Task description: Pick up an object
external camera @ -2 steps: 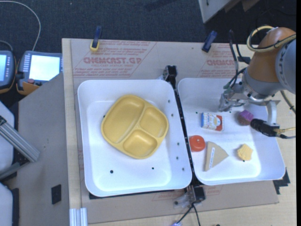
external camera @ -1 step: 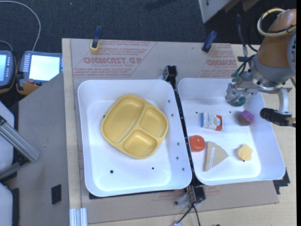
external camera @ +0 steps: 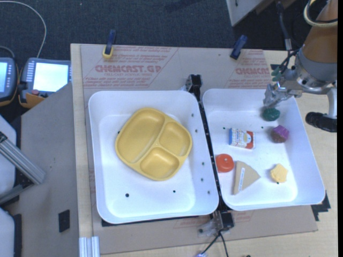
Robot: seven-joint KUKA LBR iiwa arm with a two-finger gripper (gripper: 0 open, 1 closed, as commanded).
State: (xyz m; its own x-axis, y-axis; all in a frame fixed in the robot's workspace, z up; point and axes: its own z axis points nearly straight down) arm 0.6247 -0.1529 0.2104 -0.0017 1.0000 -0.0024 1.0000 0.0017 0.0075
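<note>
Reaching in from the right, the arm point(external camera: 321, 42) sets its gripper point(external camera: 273, 101) over the right bin's point(external camera: 305, 159) far corner, just above a green object point(external camera: 271, 113). Whether the pincer is spread or pinching cannot be told; the green object sits right beneath it, possibly touching. Taking the green object as landmark: a purple lump point(external camera: 279, 134) lies just beside it, nearer the camera; a small carton point(external camera: 241, 138) lies to its left; an orange disc point(external camera: 224, 163), a tan wedge point(external camera: 244, 176) and a yellow piece point(external camera: 278, 173) lie farther toward the near edge. Well to its left, a yellow tray point(external camera: 154, 142) fills the left bin point(external camera: 102, 159).
</note>
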